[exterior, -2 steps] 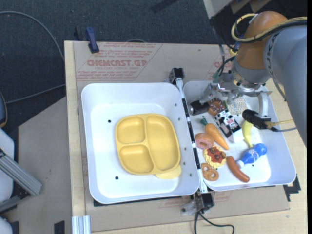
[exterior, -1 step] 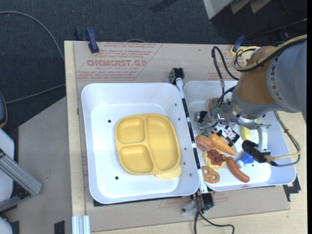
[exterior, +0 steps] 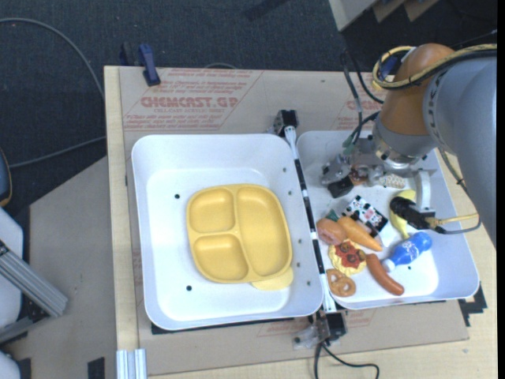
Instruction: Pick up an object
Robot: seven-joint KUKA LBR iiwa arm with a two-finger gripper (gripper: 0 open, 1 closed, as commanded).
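Left bin — yellow tray, right bin — toys

Slanted overhead view of both bins

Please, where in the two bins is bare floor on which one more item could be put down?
The left bin has bare floor in a band all around the yellow divided tray, widest along its left and top walls. The right bin is crowded: toy foods fill its lower middle and the gripper hangs over its top. Only its lower right corner looks free.
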